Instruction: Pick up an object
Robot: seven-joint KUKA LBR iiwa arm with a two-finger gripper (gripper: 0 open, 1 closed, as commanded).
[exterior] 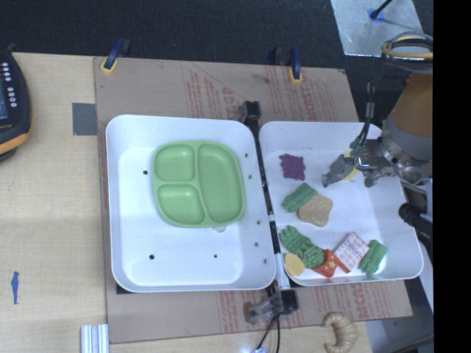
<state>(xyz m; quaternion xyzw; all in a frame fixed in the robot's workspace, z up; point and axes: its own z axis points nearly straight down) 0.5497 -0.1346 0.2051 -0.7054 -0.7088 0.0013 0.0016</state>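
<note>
The tool [336, 173] hangs over the right bin [383, 219] near its far right side, fingers spread apart and gripping nothing. Toy foods lie in that bin: a purple piece [293, 166] toward the far edge, a green piece [298, 196] touching a tan slice [316, 212] mid-bin. A green divided plate [199, 183] sits in the left bin [132, 248].

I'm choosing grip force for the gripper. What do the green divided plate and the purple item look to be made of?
The green divided plate looks like smooth moulded plastic: uniform colour, rounded compartment ridges, a soft sheen. The purple item looks matte and bumpy, probably a plastic or rubber toy grape bunch; it is too small to be certain.
</note>
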